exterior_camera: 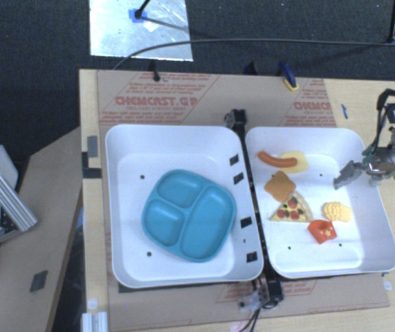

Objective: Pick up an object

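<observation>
The right bin (373,251) holds several toy foods. A red sausage on a yellow bun (281,160) lies at its back. A brown toast piece (279,185) sits just in front of the sausage, and a pizza slice (292,210) lies below the toast. A yellow corn piece (336,211) and a red pepper piece (322,231) lie towards the right. My gripper (342,177) reaches in from the right over the bin's right half, above and just behind the corn, with nothing seen in it.
The left bin (124,185) bears a blue divided plate (189,214). A black clip strip runs along the divider between the bins (247,206). Cardboard (162,99) lies under both bins. A metal frame (3,192) stands at the far left.
</observation>
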You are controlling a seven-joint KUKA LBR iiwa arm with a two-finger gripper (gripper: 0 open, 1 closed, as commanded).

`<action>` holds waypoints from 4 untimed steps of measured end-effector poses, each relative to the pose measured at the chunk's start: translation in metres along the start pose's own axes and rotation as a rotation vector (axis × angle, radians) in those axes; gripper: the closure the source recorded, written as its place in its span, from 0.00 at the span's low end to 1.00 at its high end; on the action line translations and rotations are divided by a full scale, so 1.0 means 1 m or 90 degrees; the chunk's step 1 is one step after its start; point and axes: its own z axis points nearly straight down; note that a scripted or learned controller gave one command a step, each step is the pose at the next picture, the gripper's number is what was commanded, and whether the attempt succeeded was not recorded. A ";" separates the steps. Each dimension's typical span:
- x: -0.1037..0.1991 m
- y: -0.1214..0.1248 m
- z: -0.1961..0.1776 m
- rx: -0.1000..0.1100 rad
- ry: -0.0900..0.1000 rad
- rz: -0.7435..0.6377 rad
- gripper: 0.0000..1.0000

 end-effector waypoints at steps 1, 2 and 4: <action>0.009 0.001 0.046 0.002 0.001 -0.001 0.00; 0.005 -0.004 0.090 0.002 0.001 0.002 0.00; 0.005 -0.003 0.098 -0.002 -0.001 0.002 1.00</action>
